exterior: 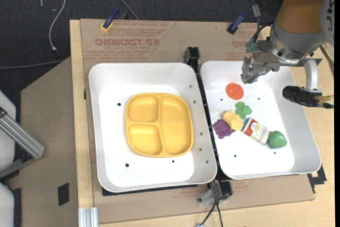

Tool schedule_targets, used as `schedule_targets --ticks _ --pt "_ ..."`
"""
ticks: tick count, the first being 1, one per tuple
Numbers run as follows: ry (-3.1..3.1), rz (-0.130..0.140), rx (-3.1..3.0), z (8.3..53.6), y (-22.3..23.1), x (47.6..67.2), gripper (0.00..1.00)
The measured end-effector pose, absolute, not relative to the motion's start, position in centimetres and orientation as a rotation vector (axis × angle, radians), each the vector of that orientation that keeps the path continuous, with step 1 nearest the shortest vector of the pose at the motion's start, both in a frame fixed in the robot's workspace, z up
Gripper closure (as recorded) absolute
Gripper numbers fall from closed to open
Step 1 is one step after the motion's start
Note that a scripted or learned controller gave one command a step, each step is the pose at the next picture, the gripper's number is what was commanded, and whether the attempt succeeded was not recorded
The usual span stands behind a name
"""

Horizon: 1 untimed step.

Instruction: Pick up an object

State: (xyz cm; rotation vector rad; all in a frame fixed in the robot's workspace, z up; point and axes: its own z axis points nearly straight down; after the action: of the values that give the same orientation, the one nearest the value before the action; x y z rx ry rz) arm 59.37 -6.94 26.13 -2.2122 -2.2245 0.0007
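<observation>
Over the right bin (297,162), near its far edge, hangs the tool (249,76), dark and blocky, just above and to the right of a round orange-red toy (234,91); whether it stands wide or narrow I cannot tell, and nothing shows in its grip. Two shallow white bins with rounded corners lie side by side on a cardboard-covered bench (154,40).

Six small toys sit in the right bin, clustered toward its middle. Besides the flat, smooth red disc, there is a green leafy piece (243,110), a yellow block (232,120) touching it, a knobbly purple grape bunch (222,128) nearest the bin's left wall, a small printed carton (255,132) lying tilted, and a glossy green round fruit (277,139) at the carton's right end. These five crowd together; the disc lies apart from them.

One yellow plastic plate (159,124) with three compartments rests in the left bin (106,93). Two blue clamps (110,19) grip the cardboard's far edge.
</observation>
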Motion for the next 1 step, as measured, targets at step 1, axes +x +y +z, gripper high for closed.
schedule_targets --ticks 1 --pt "-2.224 0.001 -2.214 25.12 -2.5 58.62 1.0"
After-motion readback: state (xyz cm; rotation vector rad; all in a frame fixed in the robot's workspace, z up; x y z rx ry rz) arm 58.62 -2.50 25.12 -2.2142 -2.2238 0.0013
